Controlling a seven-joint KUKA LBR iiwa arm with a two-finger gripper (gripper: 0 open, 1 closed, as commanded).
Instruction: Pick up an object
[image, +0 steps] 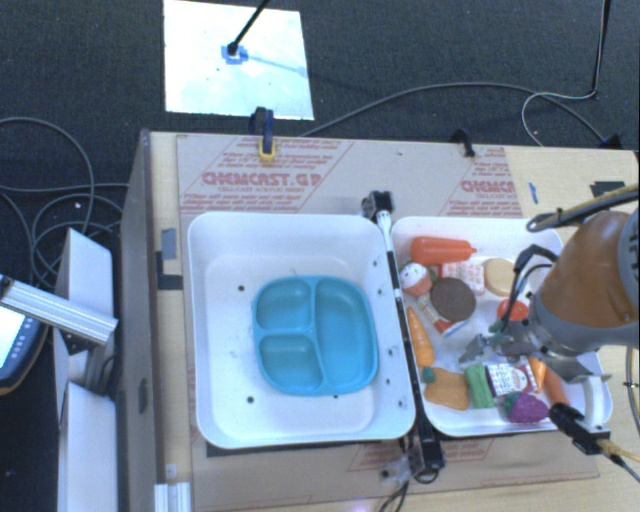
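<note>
1. The arm (590, 285) reaches in over the right bin (420, 232); its tool (497, 345) sits low among the toy food, and how far it is open cannot be told, nor whether it has hold of anything.
2. Crowded around it lie a brown disc (452, 298), a red sausage (442, 248), an orange carrot (421, 340), a purple piece (527, 407) and a green piece (478, 386).
3. The left bin (215, 300) carries a blue divided plate (315, 333); both bins rest on the bench (300, 175).

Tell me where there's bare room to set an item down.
Left bin: bare white floor rings the blue divided tray, widest along its left wall. Right bin is crowded with toy food, with the pincer low among it.
</note>
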